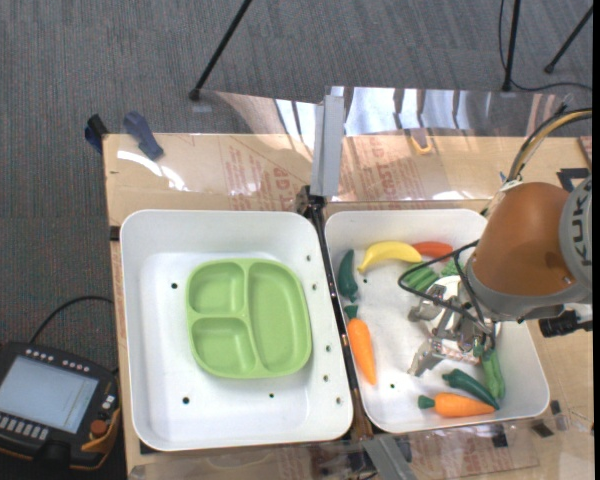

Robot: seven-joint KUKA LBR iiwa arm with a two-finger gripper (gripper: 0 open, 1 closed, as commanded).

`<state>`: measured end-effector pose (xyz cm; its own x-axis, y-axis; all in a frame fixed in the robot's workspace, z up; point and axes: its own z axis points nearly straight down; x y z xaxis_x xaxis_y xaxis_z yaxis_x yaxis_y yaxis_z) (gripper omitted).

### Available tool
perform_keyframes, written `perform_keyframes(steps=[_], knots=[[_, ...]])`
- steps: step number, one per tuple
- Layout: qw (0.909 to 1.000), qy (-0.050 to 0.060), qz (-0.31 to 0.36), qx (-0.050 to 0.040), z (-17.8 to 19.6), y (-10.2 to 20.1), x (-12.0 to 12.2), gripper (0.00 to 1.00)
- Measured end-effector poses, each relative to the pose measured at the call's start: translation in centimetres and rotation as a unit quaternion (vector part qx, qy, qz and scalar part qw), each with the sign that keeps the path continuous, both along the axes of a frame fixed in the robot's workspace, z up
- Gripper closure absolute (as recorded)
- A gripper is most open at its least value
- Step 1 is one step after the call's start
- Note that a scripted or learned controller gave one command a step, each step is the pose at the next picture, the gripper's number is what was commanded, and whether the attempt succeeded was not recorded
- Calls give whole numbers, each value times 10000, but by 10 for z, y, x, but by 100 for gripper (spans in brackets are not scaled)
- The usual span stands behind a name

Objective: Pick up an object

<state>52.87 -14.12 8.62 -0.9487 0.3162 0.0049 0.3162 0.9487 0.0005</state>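
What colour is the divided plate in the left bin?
Light green; the divided plate shows clearly in the camera view.

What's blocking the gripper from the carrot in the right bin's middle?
Nothing visible. The gripper hangs above bare bin floor, and the carrot lies to its left by the right bin's left wall, with open floor between them.

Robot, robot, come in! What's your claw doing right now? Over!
Gripper low in right bin, nothing seen held. Carrot left of it, second carrot just below. Green pieces crowd its right side.
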Motion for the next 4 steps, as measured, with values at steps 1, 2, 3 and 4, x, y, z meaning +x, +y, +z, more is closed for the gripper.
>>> perform_keyframes(steps=[1,2,3,4], knots=[[9992,-28,392,-3,2,26,104,0],[9992,-47,397,-1,13,27,105,100],[9938,-18,-1113,-9,1,34,59,100],[9906,-92,-1367,-15,219,21,79,100]])
